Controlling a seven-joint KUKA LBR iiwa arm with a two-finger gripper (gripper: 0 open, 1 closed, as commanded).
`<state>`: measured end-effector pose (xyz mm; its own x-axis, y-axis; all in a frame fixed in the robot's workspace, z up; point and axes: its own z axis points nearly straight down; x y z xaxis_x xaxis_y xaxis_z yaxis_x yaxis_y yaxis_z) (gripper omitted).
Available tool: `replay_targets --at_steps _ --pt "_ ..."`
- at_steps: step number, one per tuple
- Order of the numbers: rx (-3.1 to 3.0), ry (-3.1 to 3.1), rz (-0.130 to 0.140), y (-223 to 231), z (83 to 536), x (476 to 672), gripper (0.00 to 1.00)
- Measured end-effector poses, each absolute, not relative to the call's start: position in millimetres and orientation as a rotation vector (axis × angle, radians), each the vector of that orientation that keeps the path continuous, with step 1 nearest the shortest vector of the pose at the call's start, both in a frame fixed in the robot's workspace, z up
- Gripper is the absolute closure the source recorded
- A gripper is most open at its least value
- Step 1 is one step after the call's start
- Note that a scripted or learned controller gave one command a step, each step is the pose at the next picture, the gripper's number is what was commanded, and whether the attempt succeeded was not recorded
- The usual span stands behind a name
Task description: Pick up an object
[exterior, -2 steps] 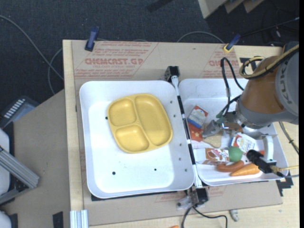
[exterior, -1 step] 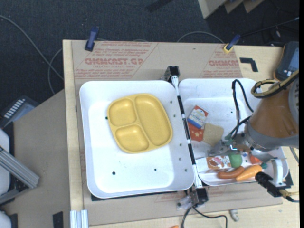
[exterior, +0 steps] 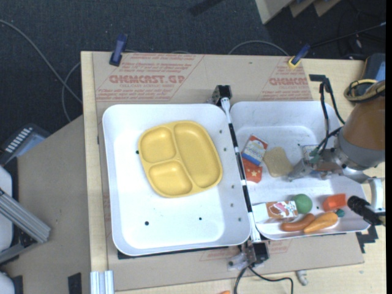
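Observation:
The right bin [exterior: 269,112] holds a red and white packet [exterior: 253,158], a tan round cookie-like piece [exterior: 277,162], a small red and white carton [exterior: 280,209], a green ball [exterior: 302,203], a sausage [exterior: 296,223], a carrot [exterior: 321,223] and an orange block [exterior: 335,201]. My gripper [exterior: 304,169] reaches in from the right and hovers low just right of the tan piece, in the middle of that bin. Nothing shows between its tips.
The left bin [exterior: 122,213] carries a yellow three-compartment plate [exterior: 179,158]. A black divider rail [exterior: 236,158] runs between the bins. The arm's orange band [exterior: 367,130] stands over the right bin's right rim. Cables lie at the far right.

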<state>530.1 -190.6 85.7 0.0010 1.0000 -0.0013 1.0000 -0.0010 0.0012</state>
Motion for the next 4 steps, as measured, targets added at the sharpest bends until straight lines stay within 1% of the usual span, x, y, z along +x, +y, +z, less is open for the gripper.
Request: replay_targets --at_steps 1,2,3,4 --pt "2.224 2.222 -0.001 -152 84 478.5 0.0" --pt "2.222 2.22 0.0 -152 94 478.9 1.0" --pt "2.219 2.218 0.001 -189 173 512.4 1.0" --pt "2.221 2.221 0.0 -188 172 511.6 0.0"
